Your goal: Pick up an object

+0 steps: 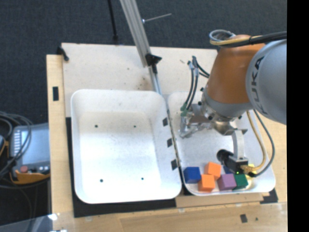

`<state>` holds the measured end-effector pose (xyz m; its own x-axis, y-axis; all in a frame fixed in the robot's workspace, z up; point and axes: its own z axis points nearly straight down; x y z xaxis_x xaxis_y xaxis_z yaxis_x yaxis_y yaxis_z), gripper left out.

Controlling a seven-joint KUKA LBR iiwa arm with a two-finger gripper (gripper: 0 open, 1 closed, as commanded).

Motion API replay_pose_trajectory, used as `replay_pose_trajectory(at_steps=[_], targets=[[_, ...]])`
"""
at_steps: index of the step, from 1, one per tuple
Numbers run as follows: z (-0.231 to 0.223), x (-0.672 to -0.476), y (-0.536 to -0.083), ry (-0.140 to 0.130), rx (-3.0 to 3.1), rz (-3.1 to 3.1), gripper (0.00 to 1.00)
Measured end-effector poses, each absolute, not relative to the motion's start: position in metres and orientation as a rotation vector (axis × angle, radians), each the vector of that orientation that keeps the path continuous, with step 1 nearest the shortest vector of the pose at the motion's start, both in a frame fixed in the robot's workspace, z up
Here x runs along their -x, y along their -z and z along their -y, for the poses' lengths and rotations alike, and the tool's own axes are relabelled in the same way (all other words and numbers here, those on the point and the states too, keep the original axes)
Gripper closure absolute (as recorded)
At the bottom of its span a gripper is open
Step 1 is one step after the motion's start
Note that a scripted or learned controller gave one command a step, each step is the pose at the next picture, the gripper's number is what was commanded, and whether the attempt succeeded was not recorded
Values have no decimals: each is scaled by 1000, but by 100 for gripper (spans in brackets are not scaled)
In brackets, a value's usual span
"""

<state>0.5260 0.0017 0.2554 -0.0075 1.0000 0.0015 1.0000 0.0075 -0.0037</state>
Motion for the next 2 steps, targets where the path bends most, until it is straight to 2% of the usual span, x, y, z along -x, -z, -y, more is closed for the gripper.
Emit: replay_pose_trajectory(at_steps=[1, 2], targets=[[-44, -544, -245, 1, 2215, 2228, 100], [-91, -549, -228, -3, 2213, 2226, 100]])
